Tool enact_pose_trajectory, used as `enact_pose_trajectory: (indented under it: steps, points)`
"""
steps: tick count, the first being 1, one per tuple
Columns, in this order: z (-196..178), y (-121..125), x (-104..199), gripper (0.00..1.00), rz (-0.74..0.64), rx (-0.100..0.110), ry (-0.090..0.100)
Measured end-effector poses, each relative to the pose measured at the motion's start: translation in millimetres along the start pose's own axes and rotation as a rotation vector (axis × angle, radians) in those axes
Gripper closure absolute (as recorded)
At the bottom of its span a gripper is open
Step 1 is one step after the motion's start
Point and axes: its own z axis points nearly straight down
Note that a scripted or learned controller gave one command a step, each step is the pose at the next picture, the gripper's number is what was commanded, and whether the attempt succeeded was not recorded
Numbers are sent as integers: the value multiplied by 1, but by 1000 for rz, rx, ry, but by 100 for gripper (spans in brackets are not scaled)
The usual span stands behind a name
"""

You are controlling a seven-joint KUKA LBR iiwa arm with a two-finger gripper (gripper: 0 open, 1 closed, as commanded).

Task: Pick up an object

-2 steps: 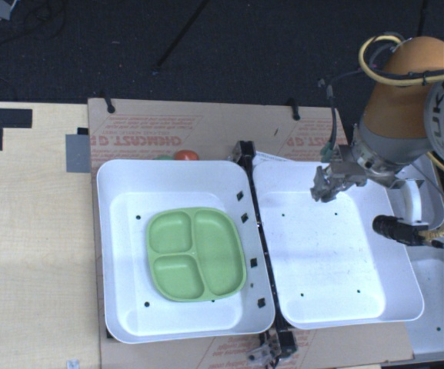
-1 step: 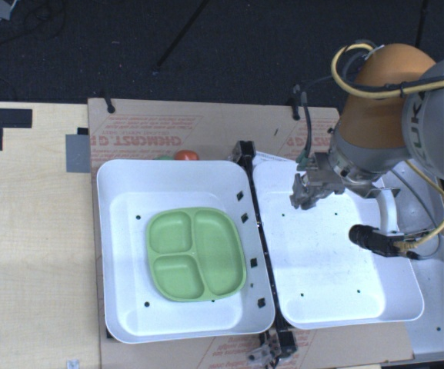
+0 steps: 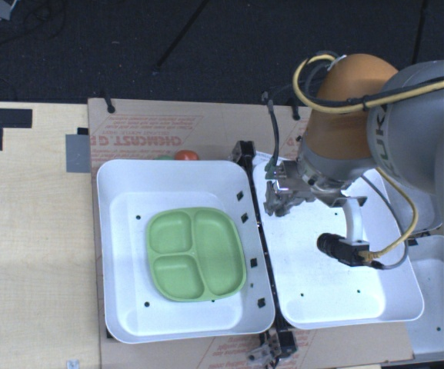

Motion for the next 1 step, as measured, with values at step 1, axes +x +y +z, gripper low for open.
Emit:
enact_pose_trajectory:
  steps: [1]
  points:
    - [10,-7,61,100,-2,1,1]
